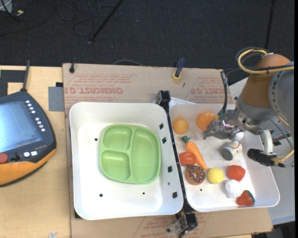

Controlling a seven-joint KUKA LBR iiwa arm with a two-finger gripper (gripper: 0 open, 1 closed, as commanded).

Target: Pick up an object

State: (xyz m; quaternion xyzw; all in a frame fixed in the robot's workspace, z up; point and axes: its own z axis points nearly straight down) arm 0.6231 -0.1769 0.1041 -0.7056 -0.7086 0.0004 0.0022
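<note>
A counter (pixel 35 202) bears two white bins; the left bin (pixel 87 192) holds a green divided plate (pixel 130 153); the right bin (pixel 268 195) holds toy foods, including a carrot (pixel 195 154), donut (pixel 195 174) and lemon (pixel 215 175); the end effector (pixel 219 131) hovers beside an orange (pixel 205 120), its grip state unclear.

Dark floor (pixel 139 24); wooden bench (pixel 30 207); cardboard sheet (pixel 119 86).

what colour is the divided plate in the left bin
Light green; the divided plate shows plainly in the camera view.
</note>
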